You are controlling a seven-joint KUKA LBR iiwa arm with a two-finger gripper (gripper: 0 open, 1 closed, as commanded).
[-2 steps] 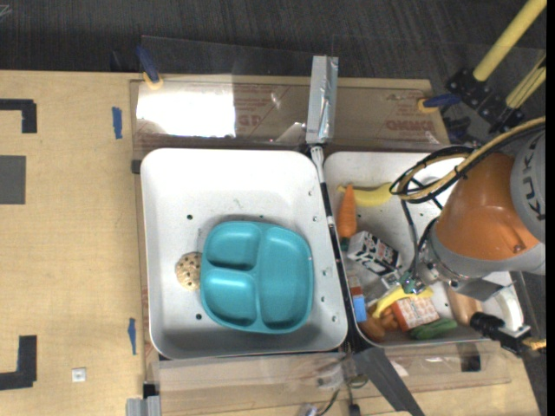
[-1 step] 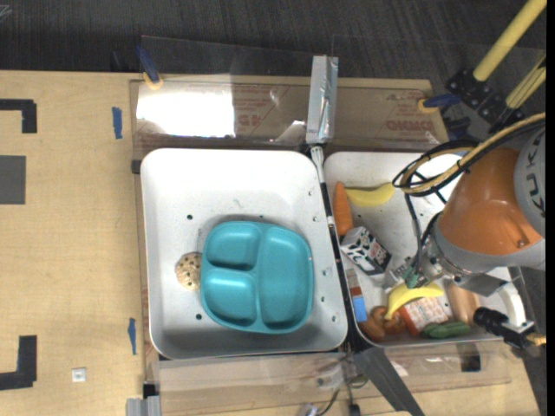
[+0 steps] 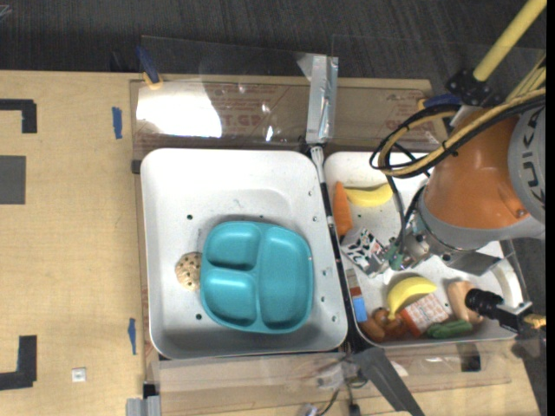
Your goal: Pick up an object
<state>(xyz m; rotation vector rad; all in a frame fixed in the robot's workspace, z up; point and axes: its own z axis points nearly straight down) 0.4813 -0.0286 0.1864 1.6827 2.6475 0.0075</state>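
My gripper [image 3: 406, 251] hangs low over the middle of the right bin [image 3: 496, 341], under the grey and orange arm [image 3: 473, 193]. It is just right of a black-and-white patterned packet [image 3: 366, 250] and just above a yellow banana [image 3: 406, 291]. A second banana [image 3: 368, 196] lies at the bin's far end beside an orange carrot-shaped piece [image 3: 342, 210]. A red box [image 3: 425, 313], a sausage-like piece [image 3: 459, 298] and a green vegetable [image 3: 449, 328] crowd the near end. The arm hides much of the bin's right half.
The left bin [image 3: 165, 189] holds a teal divided plate [image 3: 257, 275] and a small speckled cookie [image 3: 187, 269] at the plate's left. A blue item [image 3: 357, 306] lies by the wall between the bins. Yellow and black cables [image 3: 408, 150] loop above the right bin.
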